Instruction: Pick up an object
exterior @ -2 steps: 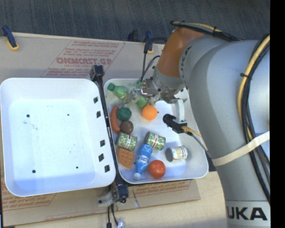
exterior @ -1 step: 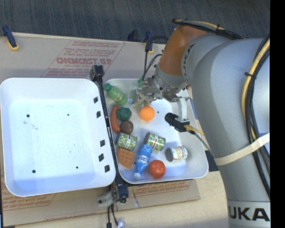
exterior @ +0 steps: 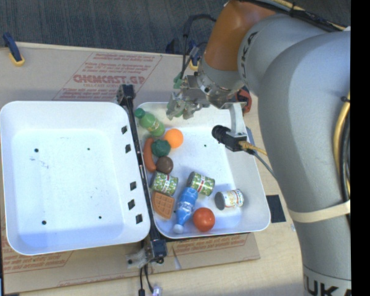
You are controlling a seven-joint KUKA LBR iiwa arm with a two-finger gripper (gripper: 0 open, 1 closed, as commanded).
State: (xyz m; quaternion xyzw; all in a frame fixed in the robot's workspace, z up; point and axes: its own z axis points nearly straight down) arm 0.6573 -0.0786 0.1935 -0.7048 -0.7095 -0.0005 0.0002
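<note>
A: Arm?
B: Grey arm point(exterior: 296, 73) comes in from the right, orange band point(exterior: 228, 32) above the wrist. End effector point(exterior: 184, 108) sits over the top-left corner of the right bin point(exterior: 259, 190), just above the green bottle point(exterior: 150, 122).
A: Holding anything?
B: Nothing visible between the fingers. How far open, can't tell, too small and dark.
A: Objects?
B: All in the right bin. Green bottle near the top-left corner, orange ball point(exterior: 174, 138) just right of it. Carrot point(exterior: 148, 155) along the left wall, dark green piece point(exterior: 161, 147) touching it, brown ball point(exterior: 165, 164) below. Then two green cans point(exterior: 164, 182) point(exterior: 201, 184), waffle point(exterior: 163, 205), blue bottle point(exterior: 185, 207), tomato point(exterior: 203, 219), small jar point(exterior: 230, 199) on its side.
A: Left bin?
B: Left bin point(exterior: 12, 165) is white, beside the right one, walls touching. Both on cardboard point(exterior: 105, 73) on the bench point(exterior: 277, 251).
</note>
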